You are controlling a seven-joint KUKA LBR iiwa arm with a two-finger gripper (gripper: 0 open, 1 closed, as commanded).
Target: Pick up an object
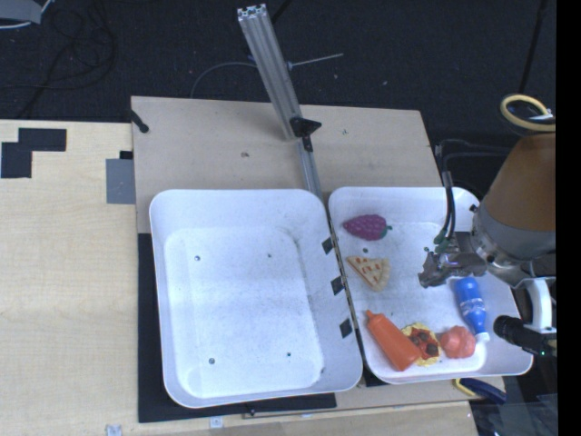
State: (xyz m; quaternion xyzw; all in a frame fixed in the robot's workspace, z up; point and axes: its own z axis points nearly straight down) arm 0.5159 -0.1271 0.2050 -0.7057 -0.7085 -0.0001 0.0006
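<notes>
you see the right bin (399, 203) holding purple grapes (365, 226), a waffle wedge (369, 270), a carrot (392, 340) and a blue bottle (470, 303) at its right edge; whether the gripper (439, 269) is open, you cannot tell.

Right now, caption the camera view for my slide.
Claw low in the right bin, beside blue bottle; grapes, carrot nearby.

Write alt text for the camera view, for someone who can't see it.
A grey robot arm reaches from the right, its tool low over the right bin, which holds a purple grape bunch, a waffle wedge, a blue bottle, an orange carrot and a red fruit. The left bin sits alongside.
</notes>
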